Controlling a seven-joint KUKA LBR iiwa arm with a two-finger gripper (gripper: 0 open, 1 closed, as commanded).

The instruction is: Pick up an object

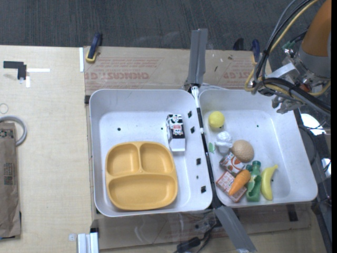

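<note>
At the far left of the table lie a brown paper bag and a small black bracket. A blue clamp sits on the edge of the cardboard sheet behind the bins.

Next comes the left bin. It holds a yellow divided plate in its near half. Just beyond the plate's far right corner lies a black-and-white toy carton, its long axis running from far to near, close to the wall shared with the other bin.

Across that wall, the right bin holds a crowded cluster along its left and near sides. A yellow lemon sits farthest back, apart from the rest. Nearer are a small white piece and a round brown object, touching a red-and-white packet. An orange carrot lies slantwise over a second packet, its long axis running from far right to near left. A green object lies pressed between the carrot and a banana, which lies roughly far to near, curving, with little free room on its left.

Over the bin's far right corner hangs the gripper, well apart from the cluster, with black cables looping above; whether it is clenched or released cannot be told.
</note>
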